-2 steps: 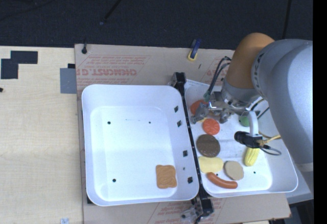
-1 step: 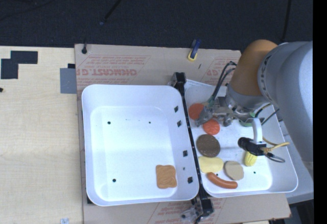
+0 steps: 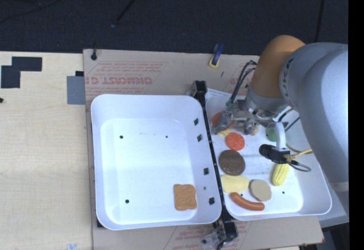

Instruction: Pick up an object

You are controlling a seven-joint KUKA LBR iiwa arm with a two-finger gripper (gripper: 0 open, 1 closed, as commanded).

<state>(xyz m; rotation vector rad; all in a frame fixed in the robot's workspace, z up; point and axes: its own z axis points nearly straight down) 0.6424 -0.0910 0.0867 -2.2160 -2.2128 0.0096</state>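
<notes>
Two shallow white bins sit side by side on the pale surface (image 3: 45, 152). The left bin (image 3: 108, 129) holds one thing, a tan toast slice (image 3: 185, 196) lying flat near its front right corner.

The right bin (image 3: 307, 195) carries the other toy foods. A red-orange round slice (image 3: 235, 141) lies just in front of the tool (image 3: 239, 122), and a brown disc (image 3: 232, 162) lies just in front of that slice. Nearer the front edge come a pale yellow piece (image 3: 234, 183), a beige oval (image 3: 260, 189) just to its right, and a red sausage (image 3: 247, 202) in front of both. A yellow corn cob (image 3: 280, 173) stands apart to the right of the disc. A small red piece (image 3: 216, 121) lies close by the tool, against the wall shared with the left bin.

The grey arm (image 3: 318, 101) reaches in from the right, with the tool low over the back part of the right bin. I cannot tell whether the tool is spread or pressed together, and nothing can be seen gripped in it.
</notes>
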